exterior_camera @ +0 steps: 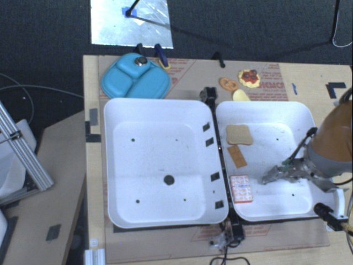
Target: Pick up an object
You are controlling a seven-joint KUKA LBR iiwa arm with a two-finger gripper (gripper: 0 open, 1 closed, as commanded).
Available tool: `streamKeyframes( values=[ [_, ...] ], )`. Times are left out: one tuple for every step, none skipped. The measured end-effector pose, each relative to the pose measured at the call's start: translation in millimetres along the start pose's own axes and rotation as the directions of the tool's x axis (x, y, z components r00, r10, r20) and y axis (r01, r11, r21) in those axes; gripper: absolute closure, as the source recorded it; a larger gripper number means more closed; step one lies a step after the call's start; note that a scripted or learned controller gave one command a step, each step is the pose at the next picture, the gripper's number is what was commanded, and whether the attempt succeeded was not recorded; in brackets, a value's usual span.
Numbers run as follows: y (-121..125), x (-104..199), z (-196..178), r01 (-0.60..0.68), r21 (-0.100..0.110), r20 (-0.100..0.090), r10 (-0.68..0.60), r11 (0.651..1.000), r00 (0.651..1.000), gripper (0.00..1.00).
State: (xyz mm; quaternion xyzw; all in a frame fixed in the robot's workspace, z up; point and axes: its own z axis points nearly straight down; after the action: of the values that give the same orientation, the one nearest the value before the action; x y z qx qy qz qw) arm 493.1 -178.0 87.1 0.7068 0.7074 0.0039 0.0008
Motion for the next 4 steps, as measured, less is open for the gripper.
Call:
streamKeyframes(
  values=[
    [-1.8,98.5,-37.8,0.012,0.003,0.001,-0.012,1.0,1.0,0.0],
    [71.7,64.1,-95.3,0.004,-0.007,0.009,-0.004,1.0,1.0,0.0],
    [173.5,33.3,-17.0,0.006,-0.002,0.008,-0.006,1.0,1.0,0.0],
    [75.9,78.2,0.7,0.0,-0.004,0.009,0.0,1.0,1.0,0.0]
  ],
)
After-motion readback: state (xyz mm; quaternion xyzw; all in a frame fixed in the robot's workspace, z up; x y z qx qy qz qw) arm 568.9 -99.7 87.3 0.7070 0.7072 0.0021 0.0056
